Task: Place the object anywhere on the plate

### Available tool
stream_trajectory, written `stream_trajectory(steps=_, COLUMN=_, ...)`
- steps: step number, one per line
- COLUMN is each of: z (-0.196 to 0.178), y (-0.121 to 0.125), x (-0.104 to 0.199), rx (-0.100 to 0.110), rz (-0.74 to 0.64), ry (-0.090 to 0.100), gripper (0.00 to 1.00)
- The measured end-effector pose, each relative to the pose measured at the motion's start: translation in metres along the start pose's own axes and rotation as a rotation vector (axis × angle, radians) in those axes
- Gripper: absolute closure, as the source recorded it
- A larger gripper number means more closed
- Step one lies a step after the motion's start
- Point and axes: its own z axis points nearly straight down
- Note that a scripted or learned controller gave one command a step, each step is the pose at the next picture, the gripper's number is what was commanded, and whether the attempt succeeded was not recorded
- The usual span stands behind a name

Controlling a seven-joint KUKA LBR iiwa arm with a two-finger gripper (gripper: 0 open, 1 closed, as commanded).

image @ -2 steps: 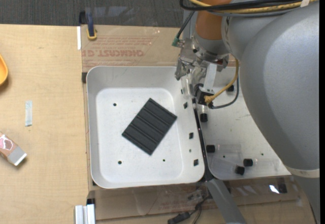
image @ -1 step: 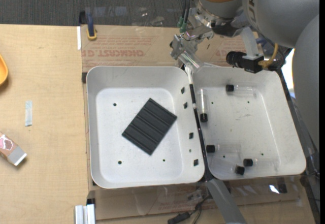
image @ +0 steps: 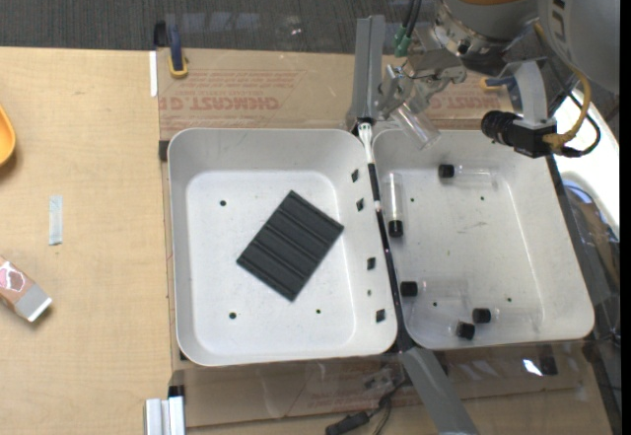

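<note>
The claw (image: 406, 96) hangs over the far rim of the right bin (image: 552, 255), close to the corner where the two bins meet. The metal parts overlap there, so I cannot tell whether the claw is wide or narrow. Just under the claw, on the near side, lies a slanted clear piece (image: 421, 130). Whether the claw grips it cannot be told.

Nearer the camera from the claw, along the right bin's left wall, lies a clear tube (image: 390, 198) with a black cap at its near end. A second clear tube (image: 471, 170) with a black cap lies a little to the right of the claw and nearer the camera, close to the bin's far wall. Well away from the claw, at the near end of the same bin, three small black caps (image: 463, 329) sit close together, and the clear bodies they belong to are hard to make out.

The plate (image: 290, 245), a dark ribbed slab, lies turned at an angle in the middle of the left bin (image: 182, 226), to the left of the claw and nearer the camera, with nothing on it.

Far to the left of the claw, on the bare bench (image: 79, 127), lie a small grey strip (image: 55, 221) and a blocky red and white scrap (image: 22, 291).
</note>
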Motion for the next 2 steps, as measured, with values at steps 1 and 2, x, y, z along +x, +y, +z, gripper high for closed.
stream_trajectory(steps=1, z=-0.065, y=-0.022, x=-0.034, rx=0.002, rz=0.692, ry=-0.001, gripper=1.00)
stream_trajectory(steps=2, z=-0.092, y=-0.048, x=-0.058, rx=0.005, rz=1.148, ry=-0.002, gripper=1.00)
